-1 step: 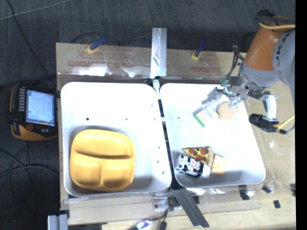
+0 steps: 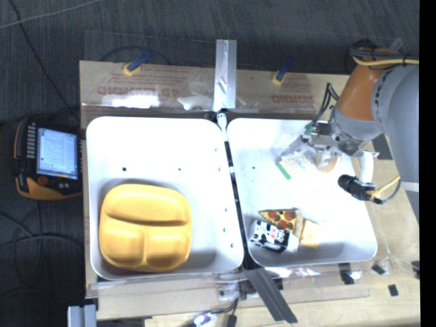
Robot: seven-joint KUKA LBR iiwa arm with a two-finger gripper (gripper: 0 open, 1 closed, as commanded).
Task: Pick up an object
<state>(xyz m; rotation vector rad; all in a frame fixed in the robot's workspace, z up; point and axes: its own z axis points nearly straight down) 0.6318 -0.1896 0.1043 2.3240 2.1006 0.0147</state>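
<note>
Left bin [image 2: 153, 131]: large yellow moulded plastic block [image 2: 144, 225].
Right bin [image 2: 354, 240]: triangular pizza-printed piece [image 2: 281, 217], black patterned card [image 2: 268, 236], tan block [image 2: 309, 233], clustered at front.
Gripper [image 2: 304, 150]: at right bin's rear, touching small white-and-green object [image 2: 291, 162]; grasp indeterminate.

Dark carpet floor [image 2: 286, 12], wooden bench [image 2: 95, 70], loose cables [image 2: 61, 9]

grey KUKA arm [image 2: 398, 114] enters from 3 o'clock, orange band [image 2: 355, 94] sitting above the wrist. two-finger gripper [image 2: 306, 148] points toward 9 o'clock, low at the upper right, wrist bent downward.
</note>
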